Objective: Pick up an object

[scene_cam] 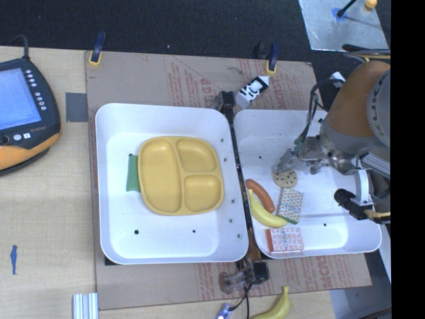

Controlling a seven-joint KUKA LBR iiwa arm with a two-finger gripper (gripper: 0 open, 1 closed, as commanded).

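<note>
The right bin [345,241] holds several small items near its left wall. A round speckled cookie [285,177] lies near the middle, with a red sausage [259,193] and a yellow banana [263,214] to its lower left. A small patterned packet [290,205] lies beside the banana, and a red-and-white box [286,240] rests at the front edge. My gripper [300,159] hangs over the right bin just up and right of the cookie, with nothing visibly held. The grey arm with its orange band [355,105] reaches in from the right.
The left bin [113,238] carries a yellow divided plate [179,175] with a green item [133,173] poking out at its left. A tablet pendant [23,111] lies at the far left. A second banana [275,306] lies below the bins. A black-and-white object [252,90] sits behind them.
</note>
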